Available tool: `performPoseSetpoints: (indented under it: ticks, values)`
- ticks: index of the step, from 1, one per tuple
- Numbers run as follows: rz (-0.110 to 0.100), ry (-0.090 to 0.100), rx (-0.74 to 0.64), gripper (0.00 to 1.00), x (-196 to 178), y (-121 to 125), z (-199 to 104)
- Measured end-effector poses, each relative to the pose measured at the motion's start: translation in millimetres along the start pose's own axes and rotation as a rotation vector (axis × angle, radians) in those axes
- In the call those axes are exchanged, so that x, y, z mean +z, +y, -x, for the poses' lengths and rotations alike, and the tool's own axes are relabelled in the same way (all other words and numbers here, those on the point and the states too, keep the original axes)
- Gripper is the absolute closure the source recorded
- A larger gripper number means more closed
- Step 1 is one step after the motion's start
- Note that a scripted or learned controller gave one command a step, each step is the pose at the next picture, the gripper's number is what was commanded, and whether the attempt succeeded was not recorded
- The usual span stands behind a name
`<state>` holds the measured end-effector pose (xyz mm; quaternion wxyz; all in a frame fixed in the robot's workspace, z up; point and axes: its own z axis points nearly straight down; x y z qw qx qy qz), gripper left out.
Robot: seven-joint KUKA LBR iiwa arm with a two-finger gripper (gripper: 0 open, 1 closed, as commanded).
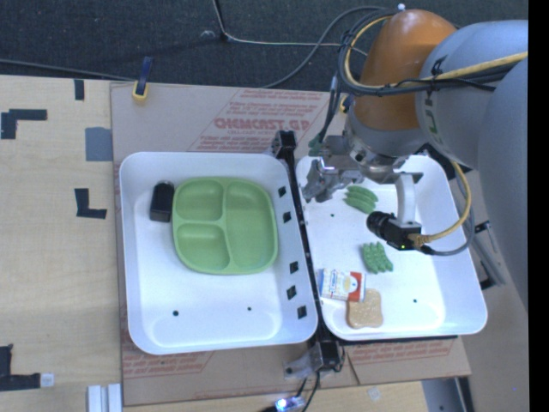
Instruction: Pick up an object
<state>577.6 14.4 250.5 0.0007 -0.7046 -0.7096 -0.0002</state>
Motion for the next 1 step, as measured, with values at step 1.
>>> performPoseSetpoints:
  ticks: [1]
  values:
    - [-0.001, -0.002, 0.002, 1.0, 9.0, 9.3, -41.3]
